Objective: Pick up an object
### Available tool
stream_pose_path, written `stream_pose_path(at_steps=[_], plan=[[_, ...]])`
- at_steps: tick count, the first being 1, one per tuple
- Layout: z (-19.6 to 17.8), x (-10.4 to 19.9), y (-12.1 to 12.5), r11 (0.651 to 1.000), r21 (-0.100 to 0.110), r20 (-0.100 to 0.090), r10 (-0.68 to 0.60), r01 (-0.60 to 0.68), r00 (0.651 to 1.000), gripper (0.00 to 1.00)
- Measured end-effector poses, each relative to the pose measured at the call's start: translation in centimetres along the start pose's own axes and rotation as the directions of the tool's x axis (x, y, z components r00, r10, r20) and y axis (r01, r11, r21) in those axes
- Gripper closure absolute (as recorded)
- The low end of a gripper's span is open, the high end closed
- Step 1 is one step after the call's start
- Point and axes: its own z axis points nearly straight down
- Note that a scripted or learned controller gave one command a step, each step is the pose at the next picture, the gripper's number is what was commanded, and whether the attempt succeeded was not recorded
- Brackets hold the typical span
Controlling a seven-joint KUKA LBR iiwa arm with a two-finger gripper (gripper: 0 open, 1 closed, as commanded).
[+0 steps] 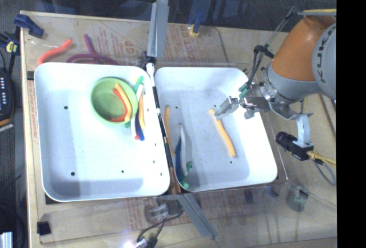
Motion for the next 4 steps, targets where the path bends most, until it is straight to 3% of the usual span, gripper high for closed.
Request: stream_pose_path(at_steps=[1,2,3,4], plan=[[10.5,-0.9,1.6,0.99,0.0,0.0,-0.139,0.139,0.99,0.0],[13.4,-1.3,5.3,0.985,-0.007,0.007,-0.175,0.175,0.985,0.0],[12.2,-1.3,5.4,0.984,-0.008,0.009,-0.178,0.178,0.984,1.0],[12.2,-1.3,5.4,0.984,-0.008,0.009,-0.178,0.178,0.984,0.0]])
